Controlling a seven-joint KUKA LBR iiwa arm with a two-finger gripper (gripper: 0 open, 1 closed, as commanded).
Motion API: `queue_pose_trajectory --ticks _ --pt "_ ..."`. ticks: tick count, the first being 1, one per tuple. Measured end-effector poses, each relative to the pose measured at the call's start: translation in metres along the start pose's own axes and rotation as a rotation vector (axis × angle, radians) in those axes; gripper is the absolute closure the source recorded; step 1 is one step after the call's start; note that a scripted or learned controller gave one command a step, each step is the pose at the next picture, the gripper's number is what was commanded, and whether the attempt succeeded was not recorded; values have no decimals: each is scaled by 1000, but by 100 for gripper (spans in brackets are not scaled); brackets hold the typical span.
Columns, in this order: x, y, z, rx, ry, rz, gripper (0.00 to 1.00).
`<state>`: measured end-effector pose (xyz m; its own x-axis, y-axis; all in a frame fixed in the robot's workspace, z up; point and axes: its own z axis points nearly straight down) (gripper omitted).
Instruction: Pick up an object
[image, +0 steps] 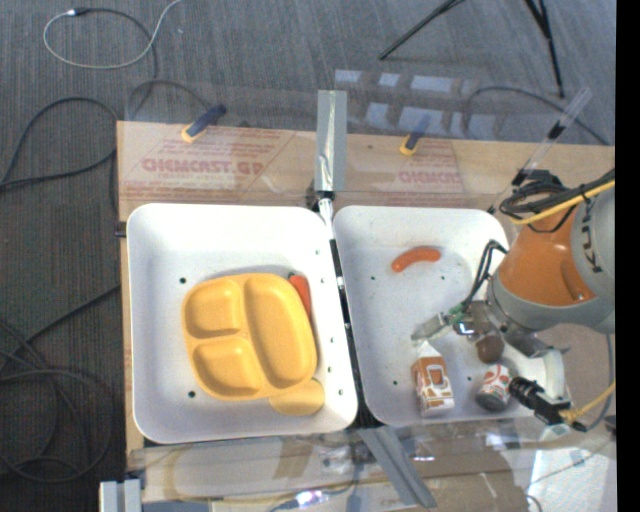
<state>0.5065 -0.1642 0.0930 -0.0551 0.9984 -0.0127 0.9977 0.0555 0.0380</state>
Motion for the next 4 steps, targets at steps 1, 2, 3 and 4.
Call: queue_pose_trajectory --ticks 1,2,3,4 --pt "33 -15 1 19 6 37 0" --pt "34 -15 -7 23 9 37 100" --pt "34 -16 -7 23 9 38 0" --pt "37 70 5 25 9 -81 0"
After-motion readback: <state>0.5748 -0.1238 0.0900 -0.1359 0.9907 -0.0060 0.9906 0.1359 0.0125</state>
